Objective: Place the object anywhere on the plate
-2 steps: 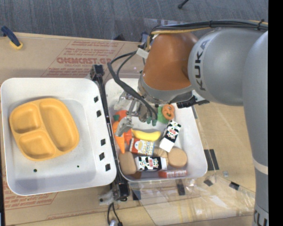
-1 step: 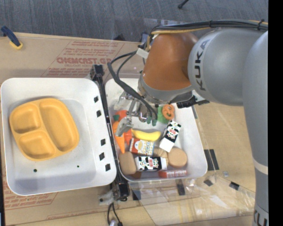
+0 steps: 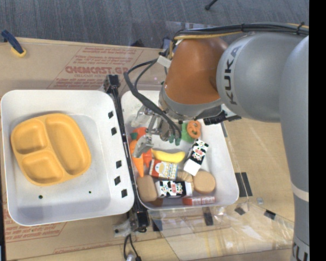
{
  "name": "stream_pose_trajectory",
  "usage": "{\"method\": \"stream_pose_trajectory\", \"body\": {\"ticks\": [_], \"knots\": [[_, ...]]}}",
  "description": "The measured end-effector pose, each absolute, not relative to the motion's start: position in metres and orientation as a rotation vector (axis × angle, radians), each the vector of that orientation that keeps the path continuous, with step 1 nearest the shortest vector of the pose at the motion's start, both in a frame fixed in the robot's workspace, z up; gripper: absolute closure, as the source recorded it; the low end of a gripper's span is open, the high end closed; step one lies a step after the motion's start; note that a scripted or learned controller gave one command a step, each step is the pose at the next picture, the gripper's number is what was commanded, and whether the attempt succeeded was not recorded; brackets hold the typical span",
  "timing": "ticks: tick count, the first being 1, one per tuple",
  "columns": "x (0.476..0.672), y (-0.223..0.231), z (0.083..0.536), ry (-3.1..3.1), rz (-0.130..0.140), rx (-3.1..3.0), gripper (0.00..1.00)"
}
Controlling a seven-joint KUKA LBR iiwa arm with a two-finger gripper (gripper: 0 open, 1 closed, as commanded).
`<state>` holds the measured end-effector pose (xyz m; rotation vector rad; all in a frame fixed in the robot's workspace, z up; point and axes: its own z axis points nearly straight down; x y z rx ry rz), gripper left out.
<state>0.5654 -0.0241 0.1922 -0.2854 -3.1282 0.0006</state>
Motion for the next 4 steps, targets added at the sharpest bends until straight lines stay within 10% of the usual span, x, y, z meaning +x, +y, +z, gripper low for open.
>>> {"method": "stream_pose_trajectory", "body": {"ticks": [4], "knots": [[0.5654,-0.0241,0.1922,-3.128,0.001,-0.285,0.0]]}}
